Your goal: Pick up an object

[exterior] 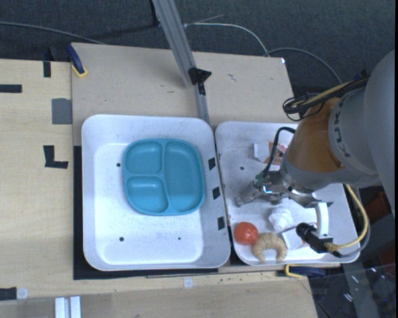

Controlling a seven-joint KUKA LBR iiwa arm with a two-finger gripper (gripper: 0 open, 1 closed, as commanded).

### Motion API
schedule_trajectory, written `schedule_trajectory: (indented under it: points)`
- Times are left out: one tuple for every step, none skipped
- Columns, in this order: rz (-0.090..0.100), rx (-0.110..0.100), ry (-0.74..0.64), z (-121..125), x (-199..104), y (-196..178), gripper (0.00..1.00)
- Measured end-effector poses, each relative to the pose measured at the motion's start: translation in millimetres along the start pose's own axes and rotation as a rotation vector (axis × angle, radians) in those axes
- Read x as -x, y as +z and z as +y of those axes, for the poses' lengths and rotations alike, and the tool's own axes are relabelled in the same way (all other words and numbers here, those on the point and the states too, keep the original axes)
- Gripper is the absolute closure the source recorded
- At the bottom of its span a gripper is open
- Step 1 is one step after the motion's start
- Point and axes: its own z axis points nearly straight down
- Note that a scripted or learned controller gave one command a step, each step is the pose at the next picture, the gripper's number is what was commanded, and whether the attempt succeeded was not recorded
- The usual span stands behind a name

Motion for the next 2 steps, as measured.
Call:
schedule_trajectory:
  points:
    - [0.002,-0.001,0.000,-0.2,-0.7,-10.1,1.00]
    - [0.001,0.003,0.000,-6.6,0.4,-54.5,1.00]
